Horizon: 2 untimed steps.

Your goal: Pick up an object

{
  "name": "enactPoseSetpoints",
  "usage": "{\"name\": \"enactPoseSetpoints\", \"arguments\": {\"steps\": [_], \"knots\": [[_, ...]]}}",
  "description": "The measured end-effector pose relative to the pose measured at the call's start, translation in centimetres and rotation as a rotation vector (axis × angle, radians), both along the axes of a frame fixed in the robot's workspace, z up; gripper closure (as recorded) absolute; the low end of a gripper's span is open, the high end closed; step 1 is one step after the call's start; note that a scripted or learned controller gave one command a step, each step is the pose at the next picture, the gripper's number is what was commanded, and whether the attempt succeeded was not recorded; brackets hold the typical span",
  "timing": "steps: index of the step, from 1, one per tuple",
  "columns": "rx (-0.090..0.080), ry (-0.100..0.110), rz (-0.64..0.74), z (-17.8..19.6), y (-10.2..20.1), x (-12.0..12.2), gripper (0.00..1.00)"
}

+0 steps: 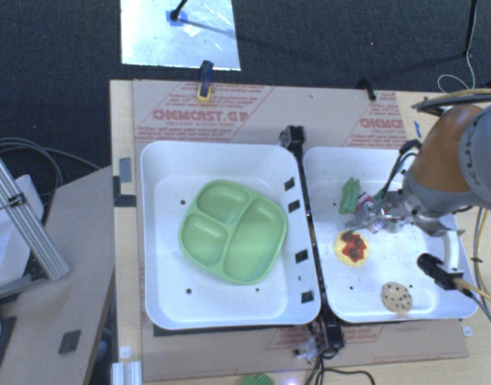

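"CHEMCAST GP" printed on board [199,115]; gripper [372,212] near pizza toy [351,248].

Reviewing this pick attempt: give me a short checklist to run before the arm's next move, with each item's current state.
1. Pickable things in the right bin: ok. A green piece, a pizza toy and a cookie lie there.
2. Gripper over that bin: ok, it sits between the green piece and the pizza toy.
3. Finger state: cannot tell, too small and blurred.
4. Something held: cannot tell; all three things appear to lie on the bin floor.
5. Targets apart from each other: ok, the cookie lies well clear; the green piece and pizza toy are separate but both close to the gripper.
6. Green plate in the left bin: ok, out of the arm's way.
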State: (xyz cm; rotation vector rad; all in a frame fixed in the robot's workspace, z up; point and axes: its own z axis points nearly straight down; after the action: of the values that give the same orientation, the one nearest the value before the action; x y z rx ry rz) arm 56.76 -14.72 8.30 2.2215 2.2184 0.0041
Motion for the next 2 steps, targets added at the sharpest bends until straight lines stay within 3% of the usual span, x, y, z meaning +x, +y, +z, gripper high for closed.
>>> {"name": "enactPoseSetpoints", "arguments": {"steps": [1, 2], "knots": [[-0.001, -0.004, 0.009, 0.3, 1.6, 5.2, 0.00], [-0.001, -0.003, 0.008, 1.3, 1.5, 5.1, 1.00]]}}
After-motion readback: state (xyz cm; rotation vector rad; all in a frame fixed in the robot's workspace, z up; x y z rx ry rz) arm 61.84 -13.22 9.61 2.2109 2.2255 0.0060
